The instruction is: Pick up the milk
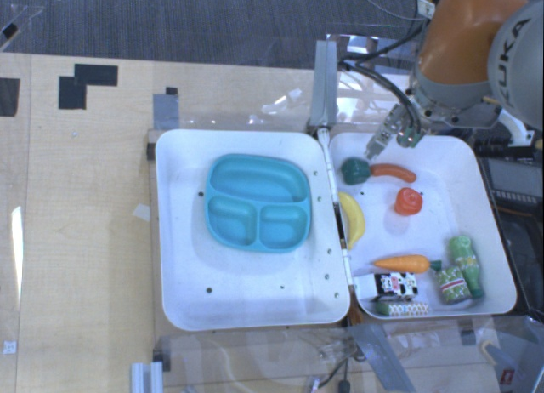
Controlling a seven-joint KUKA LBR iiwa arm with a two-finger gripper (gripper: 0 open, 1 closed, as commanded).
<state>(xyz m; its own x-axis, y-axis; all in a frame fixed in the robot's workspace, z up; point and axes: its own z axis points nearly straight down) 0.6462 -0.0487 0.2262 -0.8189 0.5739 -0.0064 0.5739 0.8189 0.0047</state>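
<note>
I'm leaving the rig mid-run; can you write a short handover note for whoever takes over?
Pincer: above the far edge of the right white bin, near the dark green vegetable; open or shut not readable.
Small black-and-white cow-print milk carton: lying at the right bin's near edge, below the orange carrot.
Done: nothing; milk untouched.
Left: move to the carton, grasp, lift.
</note>
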